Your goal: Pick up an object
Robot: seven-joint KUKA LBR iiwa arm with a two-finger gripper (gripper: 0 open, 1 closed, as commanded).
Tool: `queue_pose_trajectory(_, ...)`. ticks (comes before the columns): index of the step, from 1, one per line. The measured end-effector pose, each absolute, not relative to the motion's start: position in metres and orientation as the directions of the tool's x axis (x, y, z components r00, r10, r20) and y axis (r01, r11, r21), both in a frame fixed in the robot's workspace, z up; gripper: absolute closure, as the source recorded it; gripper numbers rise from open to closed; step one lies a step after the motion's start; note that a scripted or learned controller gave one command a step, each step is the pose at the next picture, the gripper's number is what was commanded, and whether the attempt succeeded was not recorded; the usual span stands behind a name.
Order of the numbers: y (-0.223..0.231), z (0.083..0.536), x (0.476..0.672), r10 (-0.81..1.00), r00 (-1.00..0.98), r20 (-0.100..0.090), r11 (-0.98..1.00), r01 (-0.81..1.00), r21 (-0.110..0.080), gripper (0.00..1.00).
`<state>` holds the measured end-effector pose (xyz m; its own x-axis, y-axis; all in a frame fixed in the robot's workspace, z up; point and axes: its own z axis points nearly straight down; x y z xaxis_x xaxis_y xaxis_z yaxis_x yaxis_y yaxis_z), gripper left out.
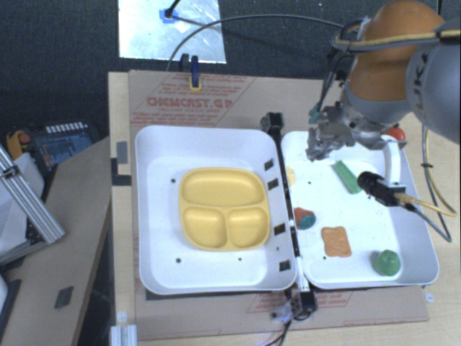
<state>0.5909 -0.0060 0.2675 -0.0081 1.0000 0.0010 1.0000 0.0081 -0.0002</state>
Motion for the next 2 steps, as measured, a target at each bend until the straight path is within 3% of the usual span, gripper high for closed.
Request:
queue_pose_trajectory(1,0.050,0.261,0.566,1.000,-0.010,0.002,0.010,1.000,0.000,1.00)
queue_pose_trajectory(2,0.093,0.253,0.559,1.000,-0.009,0.002,0.009,1.000,0.000,1.00)
